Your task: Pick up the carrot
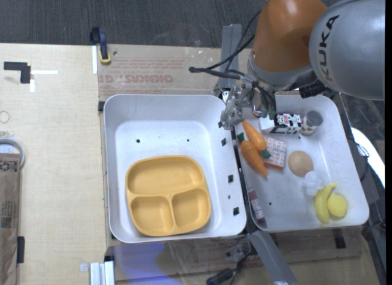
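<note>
Two orange carrots lie on the left side of the right bin (352,173). The upper carrot (254,135) has a green end, and the lower carrot (253,159) touches it just below. My gripper (233,113) hangs over the right bin's top left corner, next to the wall between the bins. It is just up and left of the upper carrot's tip. Nothing shows in its grasp. The grey arm with its orange band (288,23) covers the bin's back edge.
Also in the right bin are a small patterned box (276,152), a tan egg-like ball (300,163), a banana (323,202), a lemon (337,205), a black-and-white item (286,122) and a dark bar (256,206). A yellow divided plate (168,195) lies in the left bin (153,118).
</note>
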You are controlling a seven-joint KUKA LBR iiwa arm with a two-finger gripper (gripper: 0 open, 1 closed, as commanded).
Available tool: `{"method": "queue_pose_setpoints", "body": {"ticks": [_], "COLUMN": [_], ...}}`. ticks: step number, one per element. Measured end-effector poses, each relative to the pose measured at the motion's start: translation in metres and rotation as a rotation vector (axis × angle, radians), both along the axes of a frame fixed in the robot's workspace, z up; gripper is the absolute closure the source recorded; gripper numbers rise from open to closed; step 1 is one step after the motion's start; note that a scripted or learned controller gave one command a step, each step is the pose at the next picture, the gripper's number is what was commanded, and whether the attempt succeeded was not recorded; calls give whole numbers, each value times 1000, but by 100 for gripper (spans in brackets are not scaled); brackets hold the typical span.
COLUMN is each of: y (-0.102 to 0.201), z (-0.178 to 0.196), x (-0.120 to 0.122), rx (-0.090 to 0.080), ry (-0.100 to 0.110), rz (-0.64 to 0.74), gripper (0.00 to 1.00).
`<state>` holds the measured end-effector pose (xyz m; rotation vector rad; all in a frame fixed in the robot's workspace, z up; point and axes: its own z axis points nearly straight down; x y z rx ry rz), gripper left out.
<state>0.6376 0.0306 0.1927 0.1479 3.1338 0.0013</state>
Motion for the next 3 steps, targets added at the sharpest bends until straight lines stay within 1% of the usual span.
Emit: {"method": "queue_pose_setpoints", "body": {"ticks": [1,2,3], "y": [-35,-9,6], "z": [0,1,0], "x": [-2,22,22], "rx": [-1,-1,-2], "ry": [-1,-2,-2], "rz": [549,648,1001], "gripper": [100,100,100]}}
